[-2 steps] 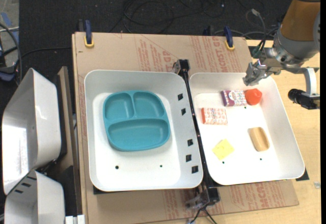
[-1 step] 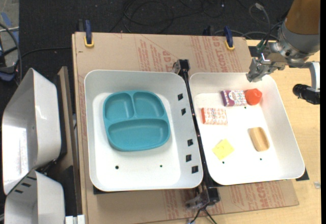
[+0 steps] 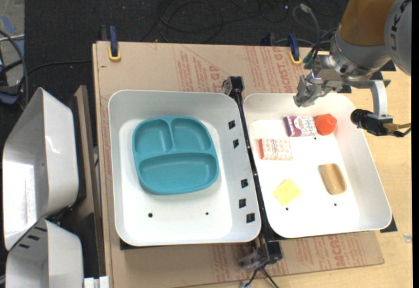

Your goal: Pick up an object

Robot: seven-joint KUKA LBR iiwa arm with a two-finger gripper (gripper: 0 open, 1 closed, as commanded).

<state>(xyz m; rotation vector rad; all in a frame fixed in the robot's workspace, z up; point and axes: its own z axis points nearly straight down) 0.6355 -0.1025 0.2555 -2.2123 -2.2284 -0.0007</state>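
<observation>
The tool (image 3: 306,95) hangs over the right bin's (image 3: 373,208) rim at twelve o'clock; whether it is released or clenched I cannot tell. Below it lie a purple packet (image 3: 299,126), red ball (image 3: 325,124), pink packet (image 3: 274,148), yellow block (image 3: 286,192) and tan roll (image 3: 333,178), apart. A teal plate (image 3: 175,154) sits in the left bin (image 3: 124,201) on the tabletop (image 3: 190,61).

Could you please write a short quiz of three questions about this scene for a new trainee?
1. True or false: the blue tray lies in the left bin.
2. How many items lie in the right bin?
3. Which item is nearest the pincer? A) yellow square B) purple packet C) brown block

Key: 1 true; 2 five (also a red ball and a red-white packet); 3 B.
</observation>
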